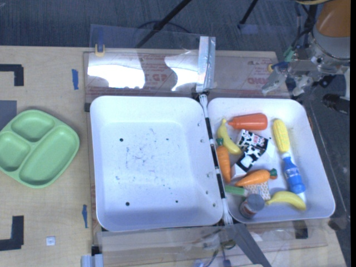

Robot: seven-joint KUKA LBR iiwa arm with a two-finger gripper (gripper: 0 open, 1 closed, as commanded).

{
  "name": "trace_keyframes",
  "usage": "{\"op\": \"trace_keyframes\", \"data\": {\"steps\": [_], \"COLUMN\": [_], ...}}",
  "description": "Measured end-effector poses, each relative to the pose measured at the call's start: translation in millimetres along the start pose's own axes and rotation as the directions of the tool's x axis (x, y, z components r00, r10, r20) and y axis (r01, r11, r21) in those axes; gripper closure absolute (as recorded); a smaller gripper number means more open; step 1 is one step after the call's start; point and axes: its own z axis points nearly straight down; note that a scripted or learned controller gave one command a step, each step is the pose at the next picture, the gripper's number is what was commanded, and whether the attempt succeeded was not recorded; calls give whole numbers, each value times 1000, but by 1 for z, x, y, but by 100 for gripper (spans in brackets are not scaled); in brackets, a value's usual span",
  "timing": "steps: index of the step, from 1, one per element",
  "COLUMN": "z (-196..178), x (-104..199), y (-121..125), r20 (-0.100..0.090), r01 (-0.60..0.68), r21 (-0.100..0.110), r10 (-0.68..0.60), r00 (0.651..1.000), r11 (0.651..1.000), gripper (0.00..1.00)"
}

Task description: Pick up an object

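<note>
Right, the gripper hangs at the top right, over the bench edge just beyond the far rim of the right bin, and whether it is apart or together I cannot tell from up here. Nothing hangs beneath it. Above it sits the grey wrist with the orange band, cables looping around.

Moving outward, the right bin is busy. Nearest the tool lies a red-orange carrot along the far side, and beside it an ear of corn pointing down the bin. Below the corn runs a blue-and-white tube, and at the near right corner rests a yellow banana. In the middle sits a black-and-white patterned block, tilted. To its left a small yellow banana touches a long orange carrot lying along the left wall. Lower down, another orange carrot lies across, with a green piece below it and a small grey-capped jar at the near edge.

The left bin shows its white floor with faint blue scribbles. Well apart, at far left on the wooden bench, rests a green divided plate.
</note>
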Motion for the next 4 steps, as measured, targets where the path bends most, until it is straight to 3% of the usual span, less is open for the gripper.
{"op": "trace_keyframes", "data": {"steps": [1, 2, 3, 4], "z": [97, 159, 166, 167], "x": [-35, -66, -68, -69], "y": [-25, -6, -10, -9], "r20": [1, -1, -12, -13], "r01": [-112, -145, -218, -209], "r21": [0, -26, -36, -36], "r10": [112, 145, 218, 209], "r00": [994, 989, 976, 978], "r11": [994, 989, 975, 977], "gripper": [0, 0, 0, 0]}}
